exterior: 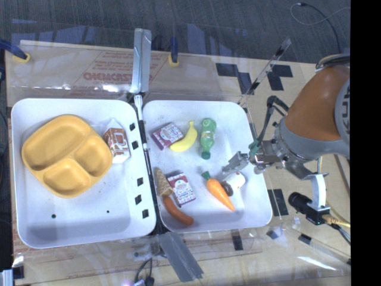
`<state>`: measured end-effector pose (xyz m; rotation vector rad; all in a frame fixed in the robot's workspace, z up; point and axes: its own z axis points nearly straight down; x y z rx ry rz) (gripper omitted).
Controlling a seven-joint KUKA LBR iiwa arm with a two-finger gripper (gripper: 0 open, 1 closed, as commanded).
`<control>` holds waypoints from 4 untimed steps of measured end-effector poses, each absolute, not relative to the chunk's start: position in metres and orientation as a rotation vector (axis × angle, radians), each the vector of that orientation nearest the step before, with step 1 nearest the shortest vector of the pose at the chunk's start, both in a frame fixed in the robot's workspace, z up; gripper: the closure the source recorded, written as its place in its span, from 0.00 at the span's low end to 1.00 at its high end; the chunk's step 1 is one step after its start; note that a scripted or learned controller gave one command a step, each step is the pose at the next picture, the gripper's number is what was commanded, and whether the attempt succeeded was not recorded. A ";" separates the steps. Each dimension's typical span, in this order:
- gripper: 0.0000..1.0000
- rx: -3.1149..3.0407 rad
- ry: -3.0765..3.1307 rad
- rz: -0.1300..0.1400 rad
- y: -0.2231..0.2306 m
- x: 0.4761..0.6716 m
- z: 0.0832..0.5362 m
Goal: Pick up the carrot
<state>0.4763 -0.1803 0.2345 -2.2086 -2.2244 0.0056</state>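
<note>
One short drop remains, we judge: our gripper, whose state we cannot tell, hovers just beside the carrot in the right bin, so we should straddle its thick end squarely

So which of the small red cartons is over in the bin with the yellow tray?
The brown and white carton, leaning against the yellow tray in the left bin. The other two cartons lie in the right bin with the carrot.

The grey arm with the orange band runs off the right edge, and the small print on the red-and-white cartons blurs beyond reading.
</note>
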 end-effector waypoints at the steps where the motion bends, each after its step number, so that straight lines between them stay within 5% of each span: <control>1: 0.00 -2.319 -2.115 0.002 -0.170 0.495 0.133; 2: 0.00 -2.403 -2.067 -0.038 -0.180 0.489 0.110; 4: 0.00 -2.760 -1.590 -0.049 -0.145 0.490 0.110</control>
